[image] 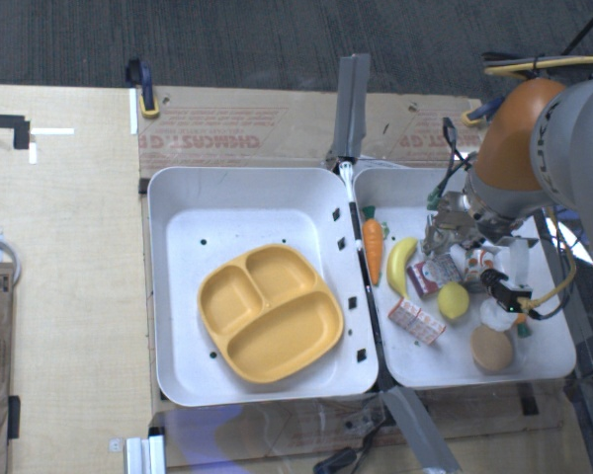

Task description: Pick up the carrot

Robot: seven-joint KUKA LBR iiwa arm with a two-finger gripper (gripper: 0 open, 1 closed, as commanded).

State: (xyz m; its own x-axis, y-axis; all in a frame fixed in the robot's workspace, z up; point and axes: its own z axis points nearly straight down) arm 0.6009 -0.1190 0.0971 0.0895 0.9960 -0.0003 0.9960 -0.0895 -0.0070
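Carrot (374, 250), orange, slender (green top), upright

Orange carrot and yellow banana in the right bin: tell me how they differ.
The orange carrot with a green top is straight and slim; the yellow banana is curved and thicker. The carrot lies against the right white bin's left wall; the banana lies further in, nearer the gripper. Both lie flat, lengthwise up the view, side by side.

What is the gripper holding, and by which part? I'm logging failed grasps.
Cannot be told. The gripper hangs over the right bin among the clutter; the carrot lies apart at the bin's left wall, untouched.
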